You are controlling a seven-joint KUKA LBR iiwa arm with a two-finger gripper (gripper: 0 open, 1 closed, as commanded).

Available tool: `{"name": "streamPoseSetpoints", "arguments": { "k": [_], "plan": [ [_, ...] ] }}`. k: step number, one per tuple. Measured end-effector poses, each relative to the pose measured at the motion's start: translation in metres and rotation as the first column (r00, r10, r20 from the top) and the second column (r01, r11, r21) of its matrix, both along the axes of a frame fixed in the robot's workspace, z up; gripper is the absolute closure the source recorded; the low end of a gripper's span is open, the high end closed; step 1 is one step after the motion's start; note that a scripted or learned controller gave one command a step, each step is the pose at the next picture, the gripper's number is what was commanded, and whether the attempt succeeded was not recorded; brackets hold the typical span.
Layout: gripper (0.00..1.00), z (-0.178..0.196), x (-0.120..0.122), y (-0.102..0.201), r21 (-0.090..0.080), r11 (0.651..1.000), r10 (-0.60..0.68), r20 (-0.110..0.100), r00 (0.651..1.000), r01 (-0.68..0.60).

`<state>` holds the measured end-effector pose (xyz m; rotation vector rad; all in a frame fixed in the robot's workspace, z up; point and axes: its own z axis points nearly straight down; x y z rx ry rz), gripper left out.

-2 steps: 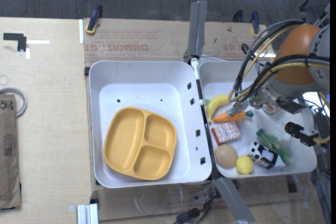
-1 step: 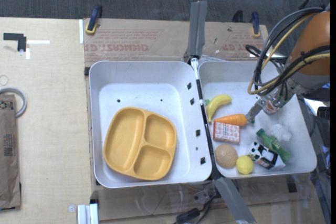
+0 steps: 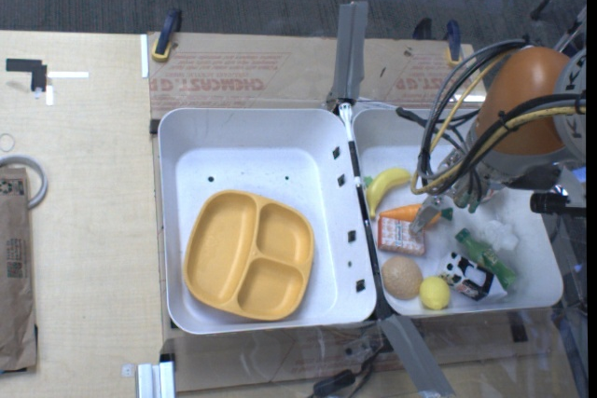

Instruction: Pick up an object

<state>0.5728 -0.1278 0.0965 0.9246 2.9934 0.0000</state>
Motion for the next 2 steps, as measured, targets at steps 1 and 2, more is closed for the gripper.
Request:
{"name": "streamPoseSetpoints", "arguments": {
  "k": [1, 2],
  "plan": [
    [1.00, 0.010, 0.001, 0.000, 0.000, 1.000, -0.003, 0.004, 1.000, 0.003],
    [1.00, -0.002, 0.008, -0.037, 0.000, 0.996, 0.093, -0.001, 0.996, -0.093]
  ]
}}
